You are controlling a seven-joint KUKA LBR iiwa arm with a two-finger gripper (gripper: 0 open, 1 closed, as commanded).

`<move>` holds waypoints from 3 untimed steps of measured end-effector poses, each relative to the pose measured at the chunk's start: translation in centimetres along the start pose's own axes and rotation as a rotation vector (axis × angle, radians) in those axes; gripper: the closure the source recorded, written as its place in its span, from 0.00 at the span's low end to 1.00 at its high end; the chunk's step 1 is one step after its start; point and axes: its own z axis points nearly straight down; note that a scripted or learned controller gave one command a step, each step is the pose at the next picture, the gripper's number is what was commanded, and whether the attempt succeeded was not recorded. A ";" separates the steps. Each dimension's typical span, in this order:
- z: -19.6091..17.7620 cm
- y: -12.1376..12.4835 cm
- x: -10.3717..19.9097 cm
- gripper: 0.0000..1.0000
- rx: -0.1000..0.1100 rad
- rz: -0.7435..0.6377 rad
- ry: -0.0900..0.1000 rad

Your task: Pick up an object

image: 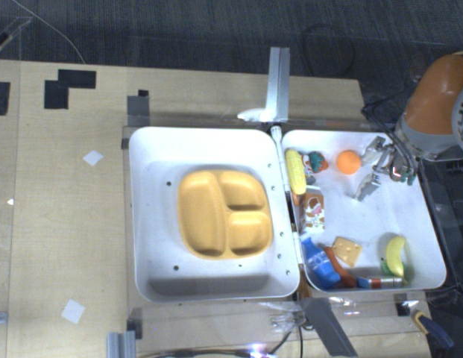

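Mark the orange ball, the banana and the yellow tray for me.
orange ball (349,162), camera view, centre of the ball
banana (395,255), camera view, middle of its body
yellow tray (205,215), camera view, floor of its long compartment

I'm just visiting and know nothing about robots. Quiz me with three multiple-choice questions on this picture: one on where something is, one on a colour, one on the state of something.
1. Where does the yellow divided tray lie?
A. in the left bin
B. in the right bin
C. on the bench outside the bins

2. What colour is the ball near the gripper?
A. green
B. orange
C. purple

3. What is the gripper holding?
A. the banana
B. the corn cob
C. nothing visible between its fingers

Answers: 1 A, the tray fills the middle of the left bin. 2 B, the ball is orange. 3 C, the banana and corn cob lie apart from it in the right bin.
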 end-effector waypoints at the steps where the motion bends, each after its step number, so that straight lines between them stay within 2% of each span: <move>1: 0.1 0.9 -1.3 0.00 0.003 0.124 0.013; 2: -1.5 1.2 -1.8 1.00 -0.001 0.118 -0.009; 3: -1.3 1.1 -1.6 0.00 0.001 0.117 0.003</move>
